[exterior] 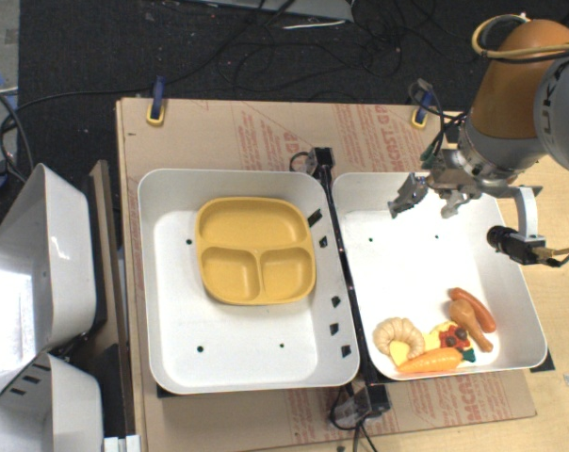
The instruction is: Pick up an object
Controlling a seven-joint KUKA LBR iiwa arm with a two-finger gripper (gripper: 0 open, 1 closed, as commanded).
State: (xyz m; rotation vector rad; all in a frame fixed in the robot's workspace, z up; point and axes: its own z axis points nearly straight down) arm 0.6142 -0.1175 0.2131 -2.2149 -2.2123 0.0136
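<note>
Two white bins sit side by side. We see the gripper (pixel 429 200) above the right bin's (pixel 398 252) far edge, fingers spread, gripping nothing. Toy foods (pixel 437 336) cluster at its near corner. Left bin (pixel 171 281) holds a yellow divided plate (pixel 256 250).

A yellow divided plate (pixel 256 250) lies in the left white bin (pixel 171 347), toward its far edge. Both bins rest on a cardboard sheet (pixel 256 135) with two yellow clamps (pixel 155 111) at its far edge. Black cables (pixel 96 55) trail across the dark floor beyond.
</note>
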